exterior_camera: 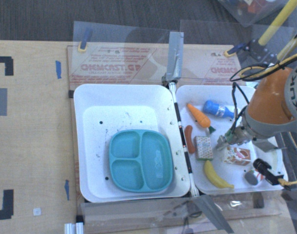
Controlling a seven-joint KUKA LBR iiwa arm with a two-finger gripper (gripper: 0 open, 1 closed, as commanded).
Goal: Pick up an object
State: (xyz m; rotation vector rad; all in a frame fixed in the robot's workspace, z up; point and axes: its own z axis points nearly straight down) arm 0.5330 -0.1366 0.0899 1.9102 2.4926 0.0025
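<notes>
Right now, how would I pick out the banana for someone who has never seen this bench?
Find the right bin, the one the arm reaches into. The banana lies near its front edge, below a small speckled block. It is the only yellow, curved thing there; the carrot is orange and further back.

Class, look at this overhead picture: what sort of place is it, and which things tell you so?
Probably a robotics lab test bench: a robot arm reaches over two white bins, with toy food like a banana and carrot.
</notes>
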